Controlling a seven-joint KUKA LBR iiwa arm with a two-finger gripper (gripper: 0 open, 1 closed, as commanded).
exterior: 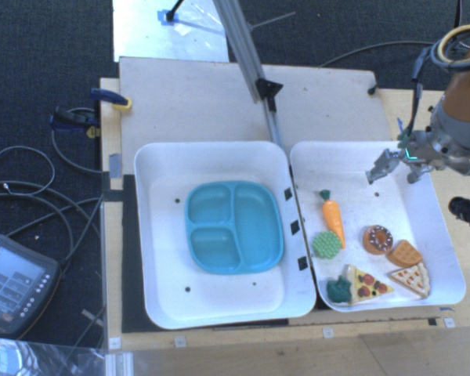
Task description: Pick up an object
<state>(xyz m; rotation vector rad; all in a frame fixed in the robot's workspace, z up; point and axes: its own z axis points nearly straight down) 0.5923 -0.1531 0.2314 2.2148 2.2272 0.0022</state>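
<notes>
Grey gripper [399, 167] with fingers spread, holding nothing, over right bin [442, 233], above the carrot [333, 219].

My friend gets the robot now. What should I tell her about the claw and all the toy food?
Gripper: open, holding nothing, over the upper part of the right bin.
Toy food lies in that bin: carrot, green round piece, donut, waffle, two pizza slices.
Blue divided plate sits in the left bin.
Done: nothing picked up yet.
Left: lower, grab one toy, lift.
</notes>
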